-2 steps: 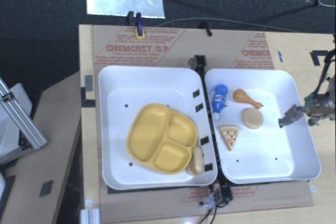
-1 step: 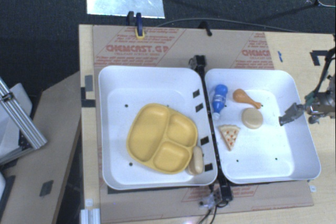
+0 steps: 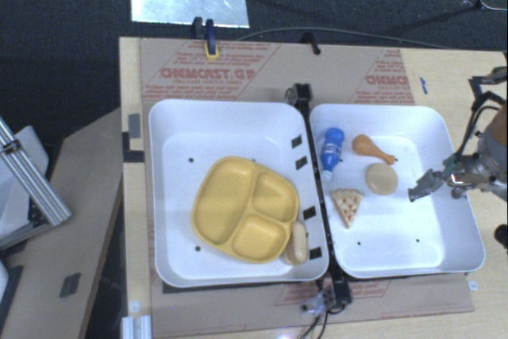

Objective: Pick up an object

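Arm (image 3: 484, 171) enters at the bench's right edge, mostly cropped. Wrist end is grey metal, lighter patch on top near the gripper mount. Gripper (image 3: 418, 188) is dark grey/black, small, angular, blurry at the tip. Thin dark cables (image 3: 475, 119) loop above the wrist, curving down along it. Orange-brown patch (image 3: 500, 131) at the frame's right edge, partly cut off. No readable markings or screws at this resolution.

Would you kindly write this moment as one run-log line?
gripper: over right bin, right edge | holding: nothing seen | right bin: blue bottle, drumstick, round piece, pizza slice | left bin: yellow tray
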`<action>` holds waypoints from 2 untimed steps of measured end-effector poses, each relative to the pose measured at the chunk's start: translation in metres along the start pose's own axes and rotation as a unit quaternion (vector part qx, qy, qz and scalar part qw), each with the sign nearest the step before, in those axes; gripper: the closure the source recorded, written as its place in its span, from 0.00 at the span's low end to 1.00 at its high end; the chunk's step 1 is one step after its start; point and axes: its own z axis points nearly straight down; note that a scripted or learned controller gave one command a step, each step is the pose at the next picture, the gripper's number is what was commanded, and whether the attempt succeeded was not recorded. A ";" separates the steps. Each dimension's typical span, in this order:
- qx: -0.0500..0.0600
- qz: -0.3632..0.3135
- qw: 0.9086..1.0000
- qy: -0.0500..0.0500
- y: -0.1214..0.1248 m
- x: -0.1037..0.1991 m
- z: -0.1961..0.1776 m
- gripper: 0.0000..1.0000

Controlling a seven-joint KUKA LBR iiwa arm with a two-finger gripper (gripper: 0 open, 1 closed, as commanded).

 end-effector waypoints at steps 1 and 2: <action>-0.001 0.000 1.000 0.000 0.005 0.001 0.042 0.00; -0.001 0.000 1.000 0.000 0.007 0.000 0.103 0.00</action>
